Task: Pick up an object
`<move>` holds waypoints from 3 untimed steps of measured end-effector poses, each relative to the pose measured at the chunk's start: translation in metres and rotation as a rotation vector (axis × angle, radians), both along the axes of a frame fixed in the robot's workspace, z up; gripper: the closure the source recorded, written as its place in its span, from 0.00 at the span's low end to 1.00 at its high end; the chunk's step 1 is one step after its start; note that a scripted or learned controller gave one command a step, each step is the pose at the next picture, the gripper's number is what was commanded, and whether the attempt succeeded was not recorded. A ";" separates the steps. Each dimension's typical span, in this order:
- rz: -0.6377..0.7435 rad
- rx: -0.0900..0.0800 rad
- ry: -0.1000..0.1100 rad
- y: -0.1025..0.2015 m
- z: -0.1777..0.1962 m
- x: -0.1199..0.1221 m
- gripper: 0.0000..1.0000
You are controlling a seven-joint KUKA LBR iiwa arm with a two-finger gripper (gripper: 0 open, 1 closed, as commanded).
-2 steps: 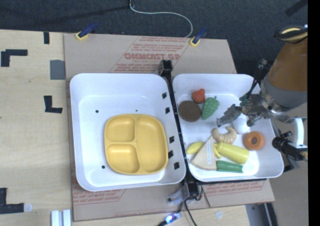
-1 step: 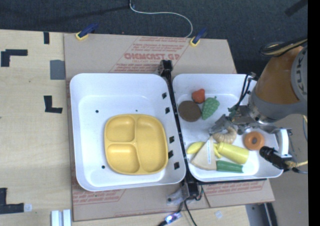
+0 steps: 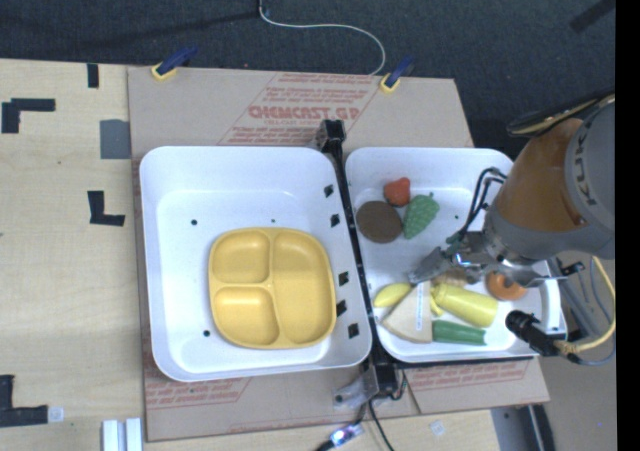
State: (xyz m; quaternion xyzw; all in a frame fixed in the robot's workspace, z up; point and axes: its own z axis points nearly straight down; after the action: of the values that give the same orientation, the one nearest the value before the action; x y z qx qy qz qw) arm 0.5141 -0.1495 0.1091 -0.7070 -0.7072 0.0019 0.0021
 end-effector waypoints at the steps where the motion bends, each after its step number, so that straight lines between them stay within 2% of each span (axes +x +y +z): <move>1: 0.000 -0.002 -0.005 0.000 -0.026 0.000 0.00; 2: 0.001 -0.002 -0.006 0.000 -0.014 0.000 1.00; 3: 0.000 -0.001 -0.007 -0.006 0.031 -0.002 1.00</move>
State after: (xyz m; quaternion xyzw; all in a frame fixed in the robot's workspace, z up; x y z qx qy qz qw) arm 0.5124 -0.1559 0.1399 -0.7071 -0.7071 -0.0003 -0.0009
